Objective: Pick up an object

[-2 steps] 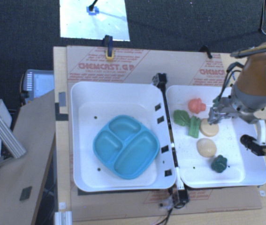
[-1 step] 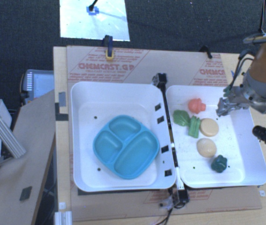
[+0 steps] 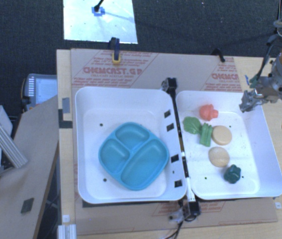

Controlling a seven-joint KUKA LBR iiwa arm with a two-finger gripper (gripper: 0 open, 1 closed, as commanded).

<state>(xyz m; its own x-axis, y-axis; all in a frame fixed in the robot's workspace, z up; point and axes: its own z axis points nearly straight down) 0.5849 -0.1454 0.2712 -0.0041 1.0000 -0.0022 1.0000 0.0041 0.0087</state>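
The right bin [image 3: 260,148] holds several small items: a red-orange piece [image 3: 208,112], a green leafy piece [image 3: 192,125] beside a green ridged piece [image 3: 206,134], two beige round pieces [image 3: 222,135] [image 3: 219,156], and a dark green piece [image 3: 232,174]. My gripper [image 3: 247,102] hovers over the bin's far right corner, well right of the red-orange piece. Nothing shows between its tips.
The left bin [image 3: 88,133] holds a blue divided plate [image 3: 133,155]. A black divider with clips [image 3: 175,133] runs between the bins. Cardboard [image 3: 145,71] lies under both. A grey bench [image 3: 26,153] stands at left.
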